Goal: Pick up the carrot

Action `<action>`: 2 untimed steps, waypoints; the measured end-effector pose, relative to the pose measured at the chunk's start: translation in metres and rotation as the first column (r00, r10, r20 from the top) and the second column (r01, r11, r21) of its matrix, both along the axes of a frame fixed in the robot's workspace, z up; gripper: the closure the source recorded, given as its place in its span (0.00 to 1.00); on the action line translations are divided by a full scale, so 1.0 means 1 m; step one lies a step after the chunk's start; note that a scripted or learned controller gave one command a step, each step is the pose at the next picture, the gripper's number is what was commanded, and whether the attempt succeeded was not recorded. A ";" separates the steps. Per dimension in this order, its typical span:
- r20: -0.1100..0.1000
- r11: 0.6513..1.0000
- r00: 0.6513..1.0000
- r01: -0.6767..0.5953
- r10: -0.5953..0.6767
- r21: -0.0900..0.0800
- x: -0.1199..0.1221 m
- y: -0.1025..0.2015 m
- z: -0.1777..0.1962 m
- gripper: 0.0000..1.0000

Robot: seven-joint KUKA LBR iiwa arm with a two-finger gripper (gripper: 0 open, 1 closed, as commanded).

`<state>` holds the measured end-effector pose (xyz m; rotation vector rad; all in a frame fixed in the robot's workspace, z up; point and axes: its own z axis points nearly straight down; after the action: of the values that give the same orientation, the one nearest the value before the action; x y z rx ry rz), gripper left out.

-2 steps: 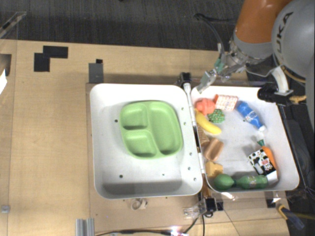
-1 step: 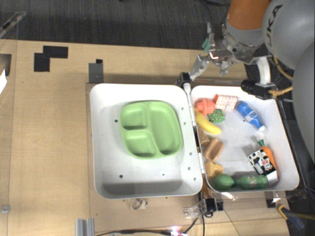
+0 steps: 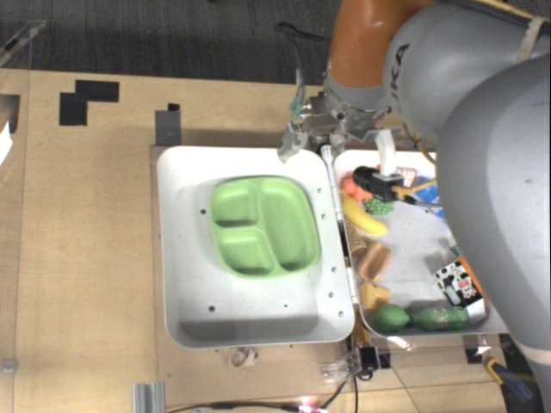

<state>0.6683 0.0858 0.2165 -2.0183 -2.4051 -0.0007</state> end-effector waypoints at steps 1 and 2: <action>0.007 0.991 0.991 0.135 -0.135 0.002 -0.030 0.057 0.029 0.00; 0.003 0.949 0.949 0.316 -0.316 0.001 -0.015 0.128 0.008 0.00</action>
<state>0.6530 0.2142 0.2250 -2.3789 -2.0527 -0.0049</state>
